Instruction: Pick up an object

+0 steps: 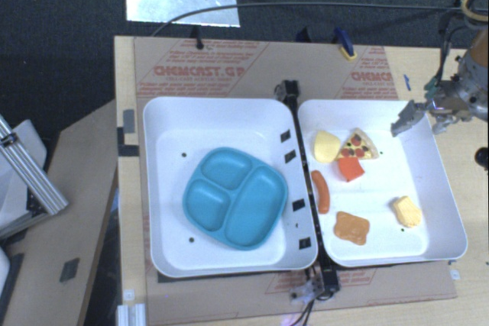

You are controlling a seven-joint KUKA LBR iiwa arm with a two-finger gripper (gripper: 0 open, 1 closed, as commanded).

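Grey two-finger gripper hovering over the right white bin's far right rim.
Whether it is apart or together, the view is not showing; yellow wedge, pizza slice, red block, orange sausage are lying inside.

The bench bears cardboard under two white bins.

Two white bins sit side by side: the left bin carries one blue divided plate; the right bin carries six toy foods: one yellow wedge, one pizza slice, one red block, one sausage, one orange piece and one yellow chunk.
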